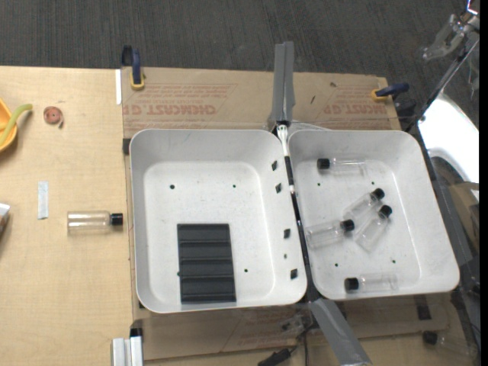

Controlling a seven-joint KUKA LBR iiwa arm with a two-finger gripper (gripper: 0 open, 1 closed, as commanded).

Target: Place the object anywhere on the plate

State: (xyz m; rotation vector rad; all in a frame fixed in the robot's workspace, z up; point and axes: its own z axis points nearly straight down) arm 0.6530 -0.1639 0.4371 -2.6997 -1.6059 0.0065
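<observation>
bins sit side by side on the surface (pixel 69 166). left bin (pixel 152 158) holds a dark ribbed plate (pixel 206 263) lying flat near its front wall. right bin (pixel 415 166) holds five clear vials with black caps: one (pixel 341 164) near the back, one (pixel 370 283) at the front wall, and three in the middle, where one vial (pixel 332 232) lies just beside a second (pixel 363 205) and a third (pixel 375 226); whether those touch is hard to tell. none lies on the plate. a sixth vial (pixel 93 220) rests on the wood left of the bins. pincer (pixel 451 38) shows at the top right corner, well apart from the bins; i cannot tell whether it is open or closed.
</observation>
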